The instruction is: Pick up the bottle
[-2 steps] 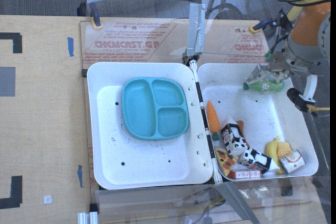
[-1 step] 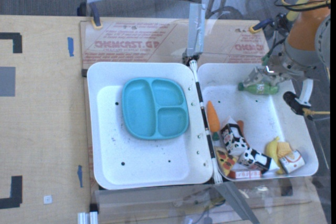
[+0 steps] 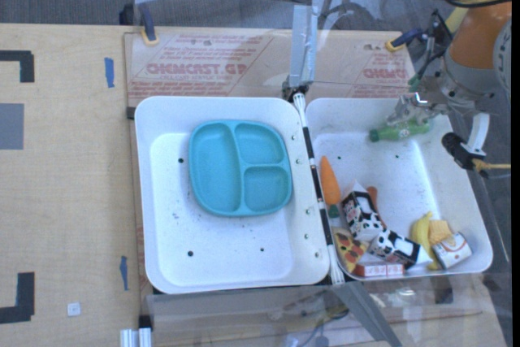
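Right bin (image 3: 455, 199): green bottle (image 3: 400, 131), sideways

The hand (image 3: 410, 111) hides part of the bottle (image 3: 396, 131) (its grip too blurred to judge).

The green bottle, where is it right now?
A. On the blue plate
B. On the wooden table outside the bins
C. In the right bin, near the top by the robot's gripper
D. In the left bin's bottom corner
C. The green bottle lies on its side near the back edge of the right bin, just under the gripper, far from the blue plate in the left bin.
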Robot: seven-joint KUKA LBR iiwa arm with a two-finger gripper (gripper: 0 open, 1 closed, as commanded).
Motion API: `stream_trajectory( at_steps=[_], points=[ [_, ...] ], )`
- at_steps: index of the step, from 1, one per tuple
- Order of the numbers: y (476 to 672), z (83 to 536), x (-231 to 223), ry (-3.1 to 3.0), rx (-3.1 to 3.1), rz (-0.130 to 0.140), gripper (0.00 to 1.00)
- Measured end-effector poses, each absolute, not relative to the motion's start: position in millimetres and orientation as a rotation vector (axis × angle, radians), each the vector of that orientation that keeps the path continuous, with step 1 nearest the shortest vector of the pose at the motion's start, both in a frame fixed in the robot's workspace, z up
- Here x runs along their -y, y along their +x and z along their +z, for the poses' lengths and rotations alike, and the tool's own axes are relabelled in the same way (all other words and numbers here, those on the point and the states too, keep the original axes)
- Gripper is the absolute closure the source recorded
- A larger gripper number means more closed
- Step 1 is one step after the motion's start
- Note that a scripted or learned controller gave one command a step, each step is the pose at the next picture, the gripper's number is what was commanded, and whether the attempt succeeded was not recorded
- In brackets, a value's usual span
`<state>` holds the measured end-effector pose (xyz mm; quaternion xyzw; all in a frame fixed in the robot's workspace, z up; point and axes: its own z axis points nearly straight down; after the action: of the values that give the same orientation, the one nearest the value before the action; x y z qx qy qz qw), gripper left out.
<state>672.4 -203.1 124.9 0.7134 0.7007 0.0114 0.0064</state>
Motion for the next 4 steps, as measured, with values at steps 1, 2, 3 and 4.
stream_trajectory(
  at_steps=[1,2,3,4],
  points=[
    [667.7,228.1,125.4,2.337,-2.096,0.002,1.00],
    [668.8,238.5,124.1,2.330,-2.098,0.004,1.00],
    [667.0,227.5,145.8,2.258,-2.183,-0.001,1.00],
    [667.5,267.0,188.9,2.234,-2.201,0.002,1.00]
  ],
)
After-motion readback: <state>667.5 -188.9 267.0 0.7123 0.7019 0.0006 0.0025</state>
